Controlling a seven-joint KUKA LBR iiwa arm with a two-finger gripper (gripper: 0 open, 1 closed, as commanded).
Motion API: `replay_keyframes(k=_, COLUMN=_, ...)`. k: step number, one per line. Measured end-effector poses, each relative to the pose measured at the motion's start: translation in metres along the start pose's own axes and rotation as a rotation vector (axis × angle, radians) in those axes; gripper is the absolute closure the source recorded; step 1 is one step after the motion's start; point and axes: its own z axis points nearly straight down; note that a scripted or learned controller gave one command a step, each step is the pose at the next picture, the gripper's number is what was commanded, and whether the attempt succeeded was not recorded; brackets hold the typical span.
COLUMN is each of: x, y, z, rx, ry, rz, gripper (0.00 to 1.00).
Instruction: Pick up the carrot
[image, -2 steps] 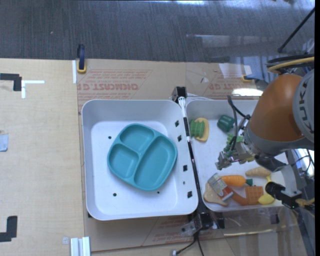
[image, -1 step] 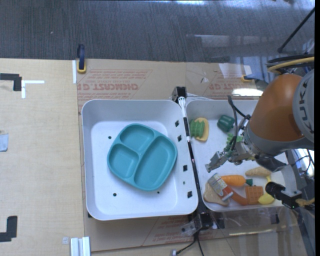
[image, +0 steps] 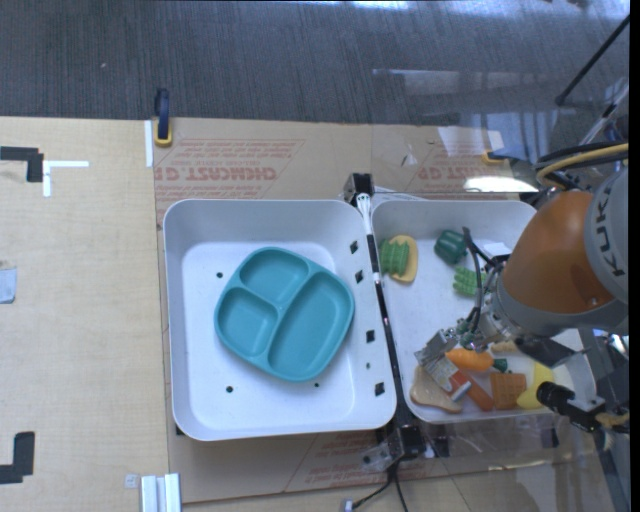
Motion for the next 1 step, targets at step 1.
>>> replay_keyframes(k=1, x=-0.0012, y=0.0027, z=-0.0096, rx=-0.006, ry=-0.002, rz=0.005, gripper=1.0)
